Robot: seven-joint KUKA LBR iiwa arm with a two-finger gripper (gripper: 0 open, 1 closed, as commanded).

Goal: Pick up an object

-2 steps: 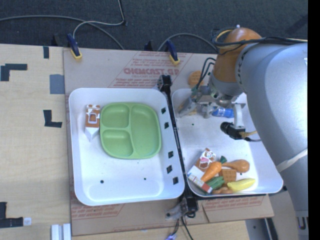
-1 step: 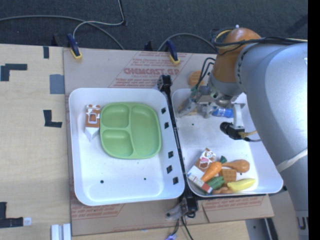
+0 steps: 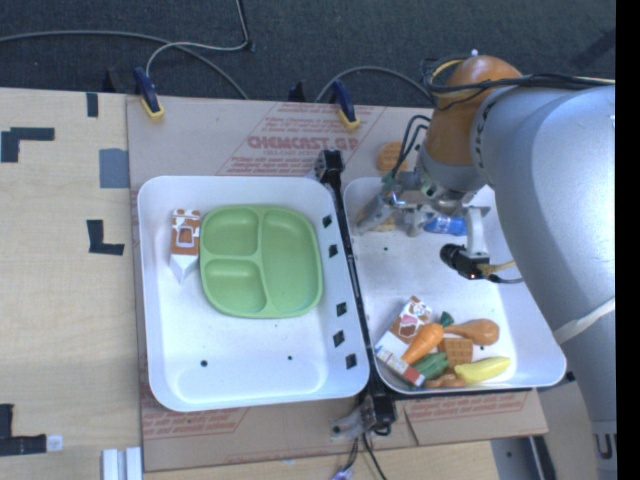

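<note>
My gripper [image 3: 392, 216] hangs low over the far end of the right bin [image 3: 400, 278], close to the divider between the bins. No object shows in it. A pile of toy food lies at the near end of that bin: an orange carrot [image 3: 423, 342], a small red-and-white carton [image 3: 412, 319], a brown drumstick [image 3: 472, 331] and a yellow piece [image 3: 483, 369]. The pile is well apart from the gripper. A small blue item [image 3: 446, 226] shows just right of the gripper, partly hidden by the wrist.
The left bin [image 3: 240, 358] holds a green divided plate [image 3: 262, 260] with a small carton [image 3: 185, 238] at its left edge. An orange round thing [image 3: 389, 155] sits by the right bin's far rim. The big grey arm covers the bin's right side.
</note>
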